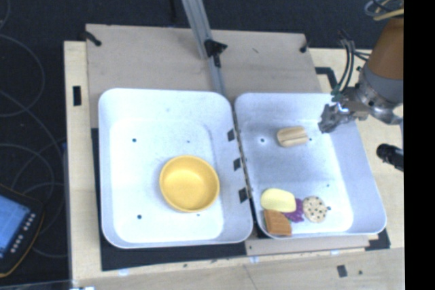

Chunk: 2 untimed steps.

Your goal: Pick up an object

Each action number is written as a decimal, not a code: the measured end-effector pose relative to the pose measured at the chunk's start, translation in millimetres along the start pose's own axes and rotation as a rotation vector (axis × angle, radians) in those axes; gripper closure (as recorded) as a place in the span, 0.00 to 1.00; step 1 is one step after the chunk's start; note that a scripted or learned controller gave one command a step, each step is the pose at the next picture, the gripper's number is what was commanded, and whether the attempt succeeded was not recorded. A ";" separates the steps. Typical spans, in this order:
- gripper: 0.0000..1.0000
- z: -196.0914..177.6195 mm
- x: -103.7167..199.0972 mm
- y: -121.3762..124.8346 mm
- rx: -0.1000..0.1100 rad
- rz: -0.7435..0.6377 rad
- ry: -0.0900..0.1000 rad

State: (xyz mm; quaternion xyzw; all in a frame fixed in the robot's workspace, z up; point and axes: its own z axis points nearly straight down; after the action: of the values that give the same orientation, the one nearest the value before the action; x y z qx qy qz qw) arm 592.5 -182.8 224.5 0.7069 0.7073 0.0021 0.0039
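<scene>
Gripper (329, 120) right of centre, finger state unreadable (too small), beside bread roll (292, 136). Risk: descent misses roll, nudging it sideways across right bin (353, 166).

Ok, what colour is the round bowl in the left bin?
The round bowl is yellow, seen in the camera view.

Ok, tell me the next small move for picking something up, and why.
Probably shift the tool a little toward the left bin and lower it over the tan bread roll. The roll is the nearest item, lying alone in the right bin, apart from the cluster of a yellow piece, a cookie and a brown wafer at its near edge.
</scene>
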 end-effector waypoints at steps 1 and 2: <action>1.00 -28.7 -1.1 1.5 0.003 -0.003 0.002; 1.00 -31.1 59.3 -13.1 0.007 -0.007 0.004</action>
State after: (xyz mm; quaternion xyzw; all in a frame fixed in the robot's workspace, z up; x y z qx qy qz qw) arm 579.1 -123.5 255.3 0.7045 0.7097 0.0009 0.0001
